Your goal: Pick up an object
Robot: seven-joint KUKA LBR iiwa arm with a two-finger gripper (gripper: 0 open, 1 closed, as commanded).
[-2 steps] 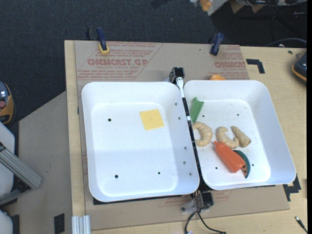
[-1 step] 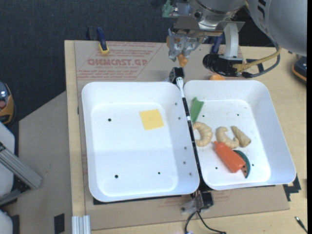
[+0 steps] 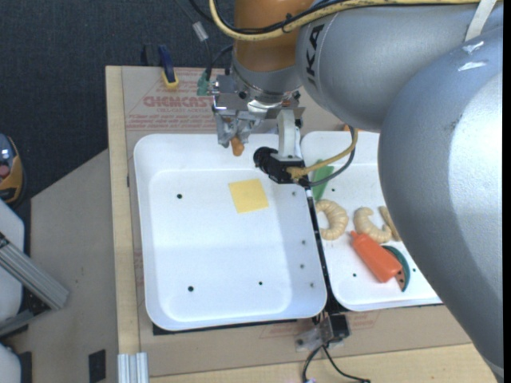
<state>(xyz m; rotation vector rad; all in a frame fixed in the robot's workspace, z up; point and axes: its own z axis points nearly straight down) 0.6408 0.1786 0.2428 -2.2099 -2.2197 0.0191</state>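
A flat yellow square (image 3: 248,195) lies in the left bin (image 3: 207,294), toward its far right part. My gripper (image 3: 262,144) hangs over that bin's far rim, just beyond the yellow square. Its fingers (image 3: 231,136) stand apart, and nothing shows between them. A small orange bit sits at the left fingertip. Just under the right finger there is a black piece (image 3: 271,166) with a yellow cable. The right bin (image 3: 359,298) holds two beige curved pieces (image 3: 332,218), an orange carrot (image 3: 374,258), a watermelon slice (image 3: 402,266) and a green item (image 3: 322,173).
The grey arm covers the upper right of the view and much of the right bin. A brown board (image 3: 128,214) lies under both bins. A blue and yellow clip (image 3: 168,69) stands at its far edge. Metal framing (image 3: 32,278) lies left of the bench.
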